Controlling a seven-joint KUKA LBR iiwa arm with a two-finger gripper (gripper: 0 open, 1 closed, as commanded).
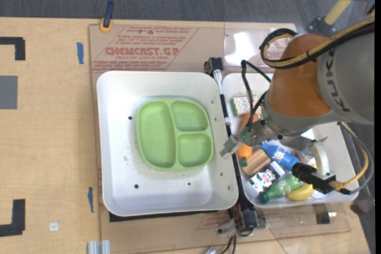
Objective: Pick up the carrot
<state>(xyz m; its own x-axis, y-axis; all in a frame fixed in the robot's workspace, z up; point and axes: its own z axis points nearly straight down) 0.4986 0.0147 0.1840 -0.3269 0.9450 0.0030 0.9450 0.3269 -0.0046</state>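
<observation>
We see the arm (pixel 309 77) reaching in from the right, its orange band above the right bin (pixel 342 146). The hand (pixel 238 143) sits low at that bin's left wall, just beside the divide between the two bins. We cannot tell whether the hand is released or clenched, because the wrist hides most of it.

The carrot (pixel 245 123) lies in the right bin near its left wall, an orange shape touching or just beside the hand; we cannot tell whether it is gripped. Near it in the same bin we find a tan block (pixel 255 161), a blue bottle (pixel 280 156), a banana (pixel 300 192), a green item (pixel 277 190) and a small patterned box (pixel 241 104) farther back.

The left bin (pixel 113 146) holds a green divided plate (pixel 174 134) with three compartments. Both bins rest on the counter (pixel 47 128), on a cardboard sheet (pixel 143 47).
</observation>
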